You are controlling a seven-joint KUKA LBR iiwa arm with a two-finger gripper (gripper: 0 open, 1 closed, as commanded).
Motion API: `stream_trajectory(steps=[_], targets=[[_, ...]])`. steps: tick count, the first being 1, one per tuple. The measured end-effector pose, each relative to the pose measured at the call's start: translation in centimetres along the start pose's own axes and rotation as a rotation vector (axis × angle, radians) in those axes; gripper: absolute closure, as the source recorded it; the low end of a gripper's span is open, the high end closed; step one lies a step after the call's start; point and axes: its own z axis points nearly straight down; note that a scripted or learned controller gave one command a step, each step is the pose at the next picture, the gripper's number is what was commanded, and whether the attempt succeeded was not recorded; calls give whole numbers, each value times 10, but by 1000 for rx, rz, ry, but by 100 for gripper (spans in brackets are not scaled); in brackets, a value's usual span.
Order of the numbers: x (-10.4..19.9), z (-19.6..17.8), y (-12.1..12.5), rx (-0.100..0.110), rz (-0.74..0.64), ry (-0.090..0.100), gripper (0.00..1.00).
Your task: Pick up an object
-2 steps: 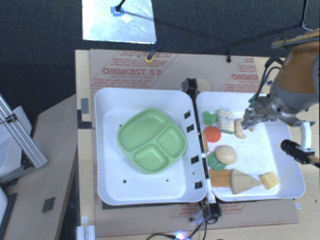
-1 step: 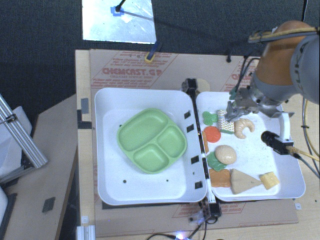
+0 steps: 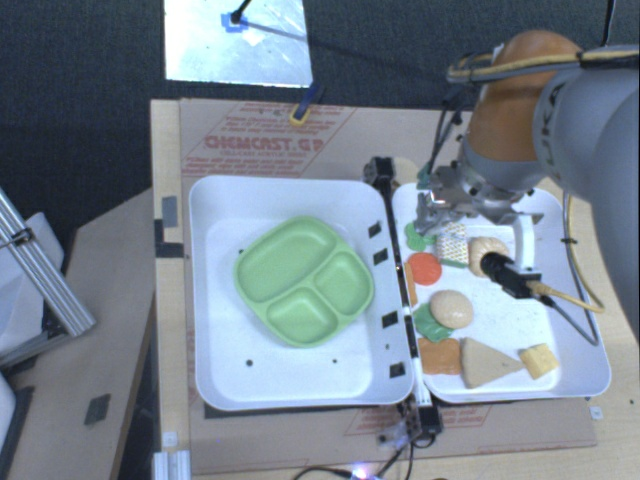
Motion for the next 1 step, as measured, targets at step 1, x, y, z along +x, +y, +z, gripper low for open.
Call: stream_trajectory(steps=[1], targets=[[49,-20,8,0,1,1,100]])
